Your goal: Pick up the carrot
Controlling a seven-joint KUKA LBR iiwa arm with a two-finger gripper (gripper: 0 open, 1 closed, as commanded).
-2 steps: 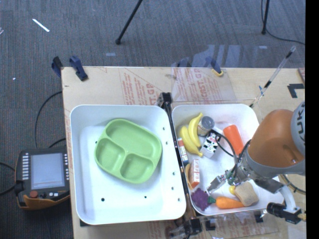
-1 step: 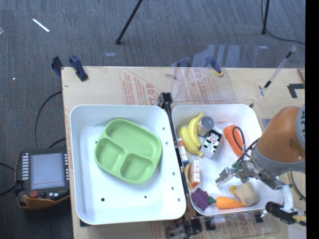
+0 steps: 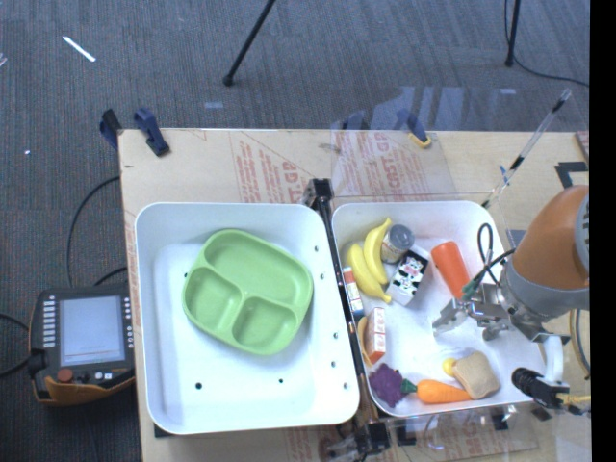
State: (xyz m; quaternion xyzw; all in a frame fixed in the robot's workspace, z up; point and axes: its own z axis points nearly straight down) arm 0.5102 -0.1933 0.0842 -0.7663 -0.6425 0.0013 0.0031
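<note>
Gripper (image 3: 458, 317) hovers open and empty above the carrot (image 3: 445, 391), with bread (image 3: 476, 374) touching the carrot and grapes (image 3: 388, 384) beside its tip.

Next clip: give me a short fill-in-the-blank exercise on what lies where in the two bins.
1. The green divided plate lies in the ____ bin.
2. The carrot lies between the purple grapes and the slice of ____.
3. The bananas are coloured ____.
4. The gripper hangs over the ____ bin.

Missing words: left; bread; yellow; right
</note>
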